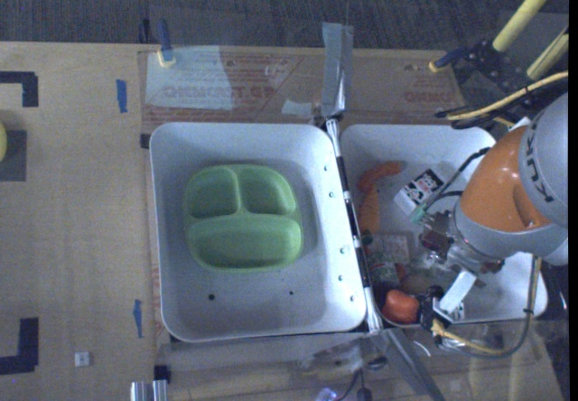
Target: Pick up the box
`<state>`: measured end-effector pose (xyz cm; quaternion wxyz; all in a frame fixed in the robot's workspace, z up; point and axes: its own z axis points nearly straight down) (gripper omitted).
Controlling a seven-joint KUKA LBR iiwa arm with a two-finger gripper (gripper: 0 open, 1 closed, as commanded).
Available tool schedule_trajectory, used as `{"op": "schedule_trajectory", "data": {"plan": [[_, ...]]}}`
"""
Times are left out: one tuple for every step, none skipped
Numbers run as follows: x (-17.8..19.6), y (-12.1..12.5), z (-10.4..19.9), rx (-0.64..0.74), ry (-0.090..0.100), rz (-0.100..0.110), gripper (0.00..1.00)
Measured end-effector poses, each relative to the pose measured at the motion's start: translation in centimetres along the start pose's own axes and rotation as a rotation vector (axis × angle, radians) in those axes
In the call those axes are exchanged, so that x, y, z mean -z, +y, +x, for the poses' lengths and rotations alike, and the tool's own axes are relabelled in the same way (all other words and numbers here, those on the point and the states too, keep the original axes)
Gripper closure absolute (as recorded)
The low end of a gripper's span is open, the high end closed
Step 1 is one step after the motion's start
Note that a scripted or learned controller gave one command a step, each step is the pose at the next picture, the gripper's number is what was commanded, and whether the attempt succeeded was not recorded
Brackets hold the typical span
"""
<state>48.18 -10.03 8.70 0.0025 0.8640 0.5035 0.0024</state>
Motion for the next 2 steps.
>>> {"op": "schedule_trajectory", "data": {"plan": [[9.6, 0.5, 6.7, -0.388, -0.006, 0.011, 1.00], [-0.1, 3.4, -0.3, -0.224, -0.002, 0.008, 1.00]]}}
